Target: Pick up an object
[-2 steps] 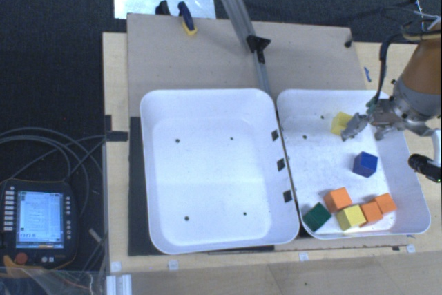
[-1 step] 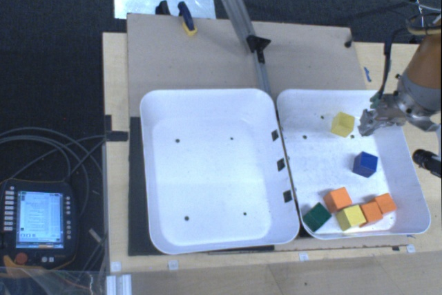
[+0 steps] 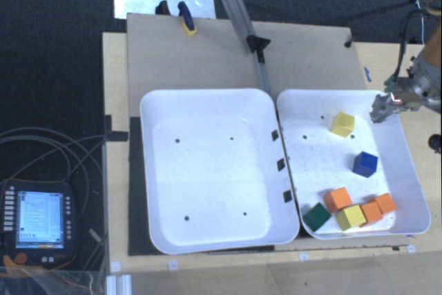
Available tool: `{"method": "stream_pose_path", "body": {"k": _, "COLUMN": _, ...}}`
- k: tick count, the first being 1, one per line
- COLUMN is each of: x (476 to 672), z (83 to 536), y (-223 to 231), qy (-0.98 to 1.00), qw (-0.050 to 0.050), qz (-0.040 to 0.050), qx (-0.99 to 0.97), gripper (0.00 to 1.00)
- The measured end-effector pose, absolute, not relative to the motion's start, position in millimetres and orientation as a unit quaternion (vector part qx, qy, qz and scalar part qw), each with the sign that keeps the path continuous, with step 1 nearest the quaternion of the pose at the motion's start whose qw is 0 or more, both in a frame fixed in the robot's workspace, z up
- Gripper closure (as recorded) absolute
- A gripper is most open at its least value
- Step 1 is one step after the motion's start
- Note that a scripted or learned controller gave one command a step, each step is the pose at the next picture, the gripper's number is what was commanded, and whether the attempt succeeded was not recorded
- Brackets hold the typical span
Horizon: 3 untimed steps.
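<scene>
The right bin (image 3: 404, 148) holds several blocks. A yellow block (image 3: 342, 124) lies near its back, and a blue block (image 3: 365, 164) sits in the middle right. At the front cluster a green block (image 3: 317, 216), an orange block (image 3: 338, 199), a second yellow block (image 3: 351, 217) and two more orange blocks (image 3: 378, 207). My gripper (image 3: 384, 107) hangs over the bin's back right rim, right of the yellow block and apart from it. Nothing shows between its fingers.
The left bin (image 3: 207, 166) stands beside the right one. A slanted grey pole (image 3: 235, 0) crosses the back of the bench. A teach pendant (image 3: 38, 221) with cables lies on the floor at left.
</scene>
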State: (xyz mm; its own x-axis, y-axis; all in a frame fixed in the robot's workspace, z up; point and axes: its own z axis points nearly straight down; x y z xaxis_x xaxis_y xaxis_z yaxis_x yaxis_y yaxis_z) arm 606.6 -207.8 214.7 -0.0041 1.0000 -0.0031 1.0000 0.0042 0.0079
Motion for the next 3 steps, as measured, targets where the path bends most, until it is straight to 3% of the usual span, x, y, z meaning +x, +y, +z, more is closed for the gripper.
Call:
{"method": "stream_pose_path", "body": {"k": 1, "x": 608.3, "z": 257, "y": -208, "qy": 0.709, "qw": 0.004, "qz": 0.0017, "qx": 0.705, "gripper": 1.00}}
{"method": "stream_pose_path", "body": {"k": 3, "x": 621.4, "z": 255, "y": -94, "qy": 0.711, "qw": 0.000, "qz": 0.0014, "qx": 0.703, "gripper": 1.00}}
